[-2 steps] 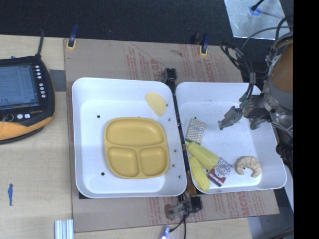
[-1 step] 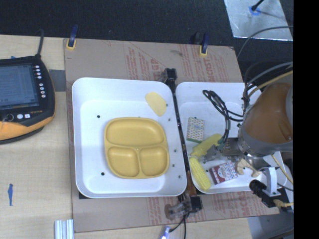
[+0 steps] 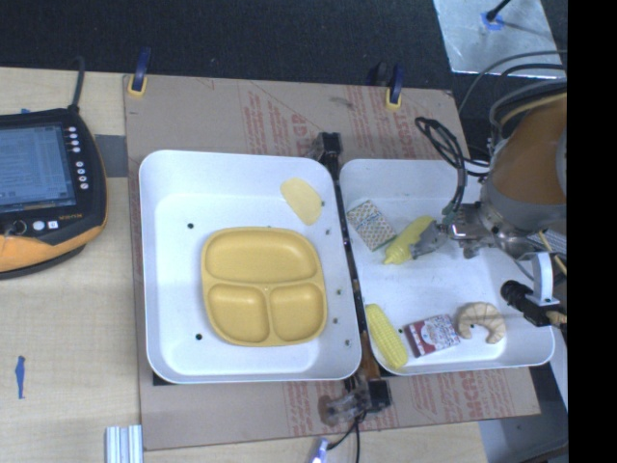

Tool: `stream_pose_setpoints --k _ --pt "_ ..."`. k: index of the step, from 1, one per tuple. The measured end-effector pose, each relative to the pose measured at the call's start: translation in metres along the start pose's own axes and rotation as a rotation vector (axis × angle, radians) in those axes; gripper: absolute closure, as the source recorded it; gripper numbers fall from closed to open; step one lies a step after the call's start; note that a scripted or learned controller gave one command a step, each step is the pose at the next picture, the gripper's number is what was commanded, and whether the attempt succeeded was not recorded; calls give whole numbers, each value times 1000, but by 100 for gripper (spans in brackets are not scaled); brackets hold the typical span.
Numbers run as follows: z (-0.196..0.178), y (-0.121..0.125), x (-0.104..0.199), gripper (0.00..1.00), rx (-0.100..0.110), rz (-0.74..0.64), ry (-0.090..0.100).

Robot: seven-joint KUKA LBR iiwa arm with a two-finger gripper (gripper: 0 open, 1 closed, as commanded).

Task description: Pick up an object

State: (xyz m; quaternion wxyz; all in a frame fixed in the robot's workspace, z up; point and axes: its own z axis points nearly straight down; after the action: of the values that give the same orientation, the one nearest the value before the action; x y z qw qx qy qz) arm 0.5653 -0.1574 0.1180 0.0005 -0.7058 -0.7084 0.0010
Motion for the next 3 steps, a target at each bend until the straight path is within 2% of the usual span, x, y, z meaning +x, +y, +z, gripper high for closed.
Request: stream_pose_setpoints --k 1,3 --pt "27 88 2 0 15 -3 2" --pt "27 89 -55 0 8 1 3"
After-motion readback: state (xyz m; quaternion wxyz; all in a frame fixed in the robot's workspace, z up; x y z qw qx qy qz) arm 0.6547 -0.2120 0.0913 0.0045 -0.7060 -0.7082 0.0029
